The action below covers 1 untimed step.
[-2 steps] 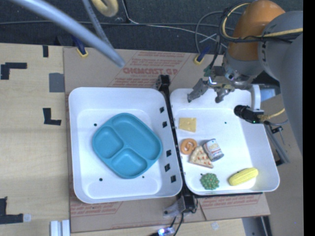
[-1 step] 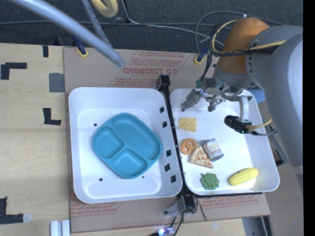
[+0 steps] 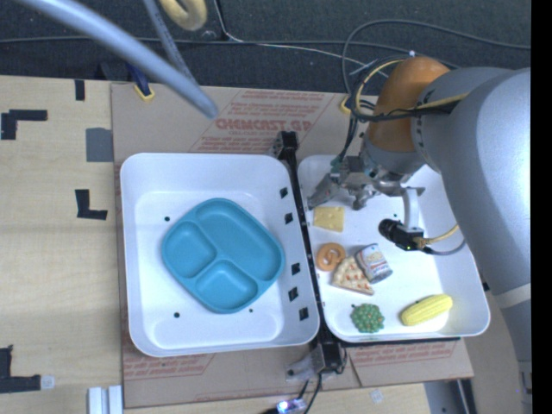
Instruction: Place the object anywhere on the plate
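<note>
Nearest the lower edge of the frame, a green broccoli piece (image 3: 368, 318) and a yellow corn cob (image 3: 427, 310) lie in the right bin (image 3: 466, 266). Above them sit a pizza slice (image 3: 352, 277), a small can (image 3: 373, 262), a pretzel (image 3: 329, 256) and a cheese block (image 3: 329, 219). At centre right the gripper (image 3: 345, 195) hangs just above the cheese, fingers spread apart with nothing between them. A blue divided plate (image 3: 222, 254) rests in the left bin (image 3: 138, 231), centre left.
</note>
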### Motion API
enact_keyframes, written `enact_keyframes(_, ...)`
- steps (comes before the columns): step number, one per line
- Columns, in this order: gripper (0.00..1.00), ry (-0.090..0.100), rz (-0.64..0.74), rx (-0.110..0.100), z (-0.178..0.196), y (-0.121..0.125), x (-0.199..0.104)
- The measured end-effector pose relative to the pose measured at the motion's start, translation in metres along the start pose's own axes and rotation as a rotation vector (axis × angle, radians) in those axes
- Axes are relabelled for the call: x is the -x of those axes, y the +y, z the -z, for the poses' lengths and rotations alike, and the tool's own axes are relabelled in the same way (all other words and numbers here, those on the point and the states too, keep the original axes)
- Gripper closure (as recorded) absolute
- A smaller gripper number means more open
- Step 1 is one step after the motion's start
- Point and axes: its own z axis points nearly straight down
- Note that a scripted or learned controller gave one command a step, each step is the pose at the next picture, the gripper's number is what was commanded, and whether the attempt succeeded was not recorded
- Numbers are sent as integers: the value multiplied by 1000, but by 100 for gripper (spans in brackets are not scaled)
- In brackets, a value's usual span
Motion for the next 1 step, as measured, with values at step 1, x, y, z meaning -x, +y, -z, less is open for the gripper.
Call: enact_keyframes(1,100,0,2,4,14,1,-1)
